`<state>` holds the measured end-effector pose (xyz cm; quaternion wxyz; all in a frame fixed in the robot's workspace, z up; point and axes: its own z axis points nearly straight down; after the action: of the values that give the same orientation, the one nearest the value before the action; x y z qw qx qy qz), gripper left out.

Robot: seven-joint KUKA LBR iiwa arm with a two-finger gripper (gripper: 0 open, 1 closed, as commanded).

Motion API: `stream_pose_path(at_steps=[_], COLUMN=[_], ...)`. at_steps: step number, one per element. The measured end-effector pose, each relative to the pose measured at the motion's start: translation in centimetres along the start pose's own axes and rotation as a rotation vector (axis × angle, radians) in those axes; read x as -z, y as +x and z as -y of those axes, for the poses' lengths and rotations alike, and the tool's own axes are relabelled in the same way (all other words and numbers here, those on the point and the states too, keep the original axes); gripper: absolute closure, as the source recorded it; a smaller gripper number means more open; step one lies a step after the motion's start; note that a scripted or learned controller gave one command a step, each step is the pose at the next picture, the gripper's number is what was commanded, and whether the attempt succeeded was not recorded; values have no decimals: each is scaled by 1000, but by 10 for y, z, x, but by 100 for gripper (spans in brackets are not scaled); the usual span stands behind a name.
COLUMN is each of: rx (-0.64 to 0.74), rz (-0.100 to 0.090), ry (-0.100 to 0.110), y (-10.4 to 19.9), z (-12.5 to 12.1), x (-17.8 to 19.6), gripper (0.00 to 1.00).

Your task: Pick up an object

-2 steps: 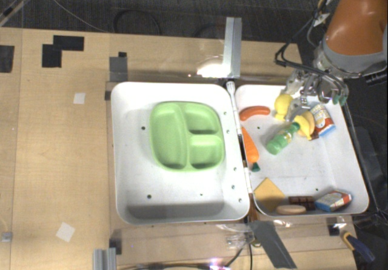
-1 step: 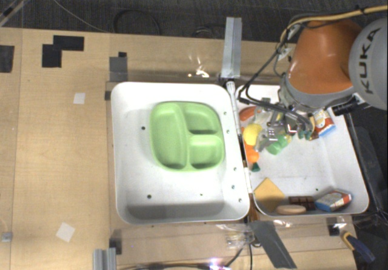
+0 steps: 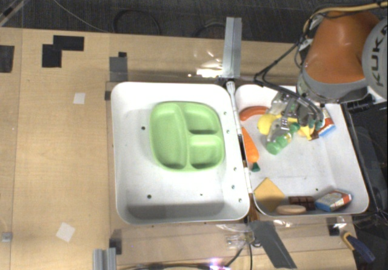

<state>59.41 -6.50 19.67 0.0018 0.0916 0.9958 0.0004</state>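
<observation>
Clutter filled the right-hand shallow white bin (image 3: 354, 172), where the grey arm with its orange band (image 3: 339, 50) reached in from three o'clock. Its two-finger gripper (image 3: 290, 118) hung low at the bin's twelve o'clock end, over a yellow rounded toy (image 3: 267, 123) and a green bottle-shaped object (image 3: 276, 142); whether it was open or shut I could not tell. An orange carrot-like piece (image 3: 250, 148) lay at nine o'clock of them. A light green divided plastic tray (image 3: 185, 135) sat in the left-hand bin (image 3: 130, 193).

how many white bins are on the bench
2. The left bin holds a green divided plate. The right bin sits beside it, holding a jumble of small items, with the gripper above them.
</observation>
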Motion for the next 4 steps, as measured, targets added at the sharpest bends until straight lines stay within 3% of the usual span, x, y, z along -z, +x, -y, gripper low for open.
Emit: stream_pose_path(at_steps=[1,2,3,4], rx=[-166,-161,-531,-386], rz=[1,5,1,-2], ry=[-1,0,1,2], y=[-39,-40,-63,-51], z=[-35,-35,-11,-9], x=[26,35,53,44], gripper=[100,100,100,100])
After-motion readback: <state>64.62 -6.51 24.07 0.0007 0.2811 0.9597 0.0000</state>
